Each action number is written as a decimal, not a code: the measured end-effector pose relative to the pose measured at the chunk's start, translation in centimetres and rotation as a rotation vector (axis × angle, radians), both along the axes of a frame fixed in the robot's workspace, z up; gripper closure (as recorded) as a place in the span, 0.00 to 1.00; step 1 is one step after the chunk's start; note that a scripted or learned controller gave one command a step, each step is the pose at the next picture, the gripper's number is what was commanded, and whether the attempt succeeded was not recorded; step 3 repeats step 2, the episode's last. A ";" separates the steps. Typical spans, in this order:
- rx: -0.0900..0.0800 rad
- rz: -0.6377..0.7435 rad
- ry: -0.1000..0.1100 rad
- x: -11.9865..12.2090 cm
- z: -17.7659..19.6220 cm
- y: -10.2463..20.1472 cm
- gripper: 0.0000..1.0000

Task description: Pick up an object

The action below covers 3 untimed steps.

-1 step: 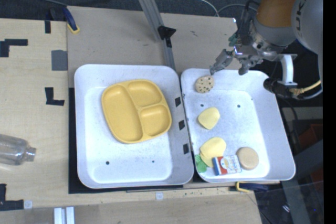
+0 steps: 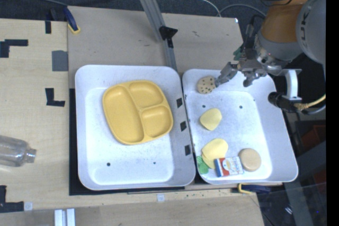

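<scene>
My tool [image 2: 236,75] hangs above the far edge of the right bin [image 2: 275,129], its two fingers spread apart and pinching nothing. A speckled cookie [image 2: 205,84] lies just beside it at the bin's far left corner. Nearer the middle rests a yellow piece [image 2: 210,118]; a second yellow piece [image 2: 214,150], a green bit [image 2: 203,165], a small red-and-white packet [image 2: 228,166] and a tan round [image 2: 249,159] cluster along the near edge. The left bin [image 2: 90,114] bears a yellow divided tray [image 2: 137,111]. A clear bottle [image 2: 15,151] lies on my desk [image 2: 32,108].
</scene>
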<state>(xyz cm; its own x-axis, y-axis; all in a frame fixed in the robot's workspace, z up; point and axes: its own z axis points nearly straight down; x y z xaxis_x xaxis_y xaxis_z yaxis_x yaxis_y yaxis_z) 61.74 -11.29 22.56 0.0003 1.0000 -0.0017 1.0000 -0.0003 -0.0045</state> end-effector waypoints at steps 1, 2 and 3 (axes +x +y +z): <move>0.001 0.000 0.005 0.8 -12.3 -1.8 0.00; -0.001 -0.005 -0.001 -1.9 -13.8 -7.7 0.00; -0.001 -0.005 -0.001 -1.9 -13.8 -7.7 0.00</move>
